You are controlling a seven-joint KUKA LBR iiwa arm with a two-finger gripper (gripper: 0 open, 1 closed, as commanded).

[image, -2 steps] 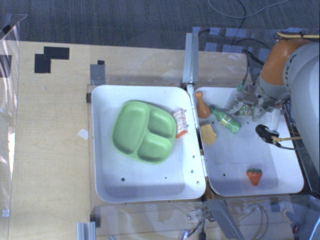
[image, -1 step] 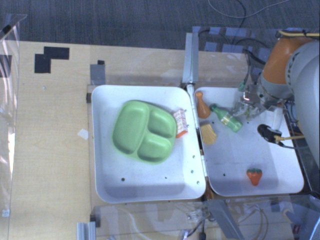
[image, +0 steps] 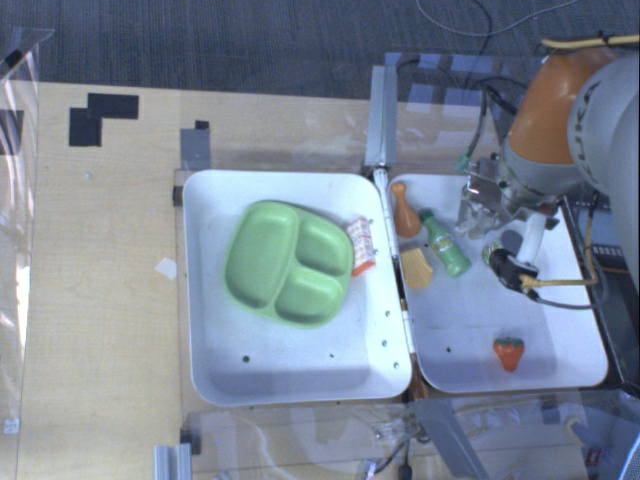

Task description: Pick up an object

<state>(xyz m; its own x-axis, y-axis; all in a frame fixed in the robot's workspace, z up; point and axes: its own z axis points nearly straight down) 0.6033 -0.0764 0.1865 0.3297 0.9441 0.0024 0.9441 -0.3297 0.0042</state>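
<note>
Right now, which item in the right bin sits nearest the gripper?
The green bottle, just left of the gripper. The strawberry lies far toward the front edge.

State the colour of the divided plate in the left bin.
Light green: the three-compartment plastic divided plate, clearest in the camera view.

At the right edge of the frame the arm (image: 590, 98) is cut off. Its end effector (image: 490, 213) is too blurred to read, and it hides part of the right bin (image: 560, 363). The packet (image: 361, 244) label is too small to read.
</note>
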